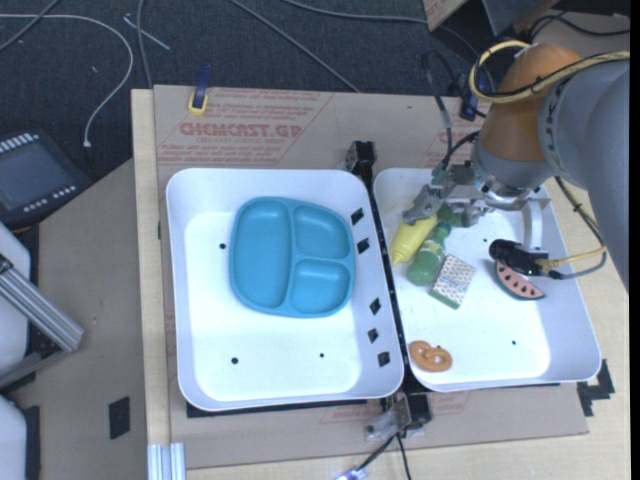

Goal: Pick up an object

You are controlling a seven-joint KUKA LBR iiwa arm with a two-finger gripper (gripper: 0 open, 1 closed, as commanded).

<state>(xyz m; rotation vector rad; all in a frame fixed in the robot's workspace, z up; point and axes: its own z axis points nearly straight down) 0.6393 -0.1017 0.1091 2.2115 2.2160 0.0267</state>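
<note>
Leftmost, a blue divided plate (293,257) is lying in the left bin (200,368). In the right bin (570,353), the tool (445,200) is hovering over a yellow item (413,240) and green item (428,263); its grip state is indiscernible. A watermelon slice (518,280) is sitting apart, with the pretzel (430,355) nearer the front.

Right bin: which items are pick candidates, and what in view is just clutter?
Pick candidates, all in the right bin:
yellow bottle
green packet
checkered packet
watermelon slice
pretzel
The pincer hovers near the yellow bottle.

Lying about:
blue divided plate in the left bin
loose cables on the floor
cardboard sheet under the bins
</note>
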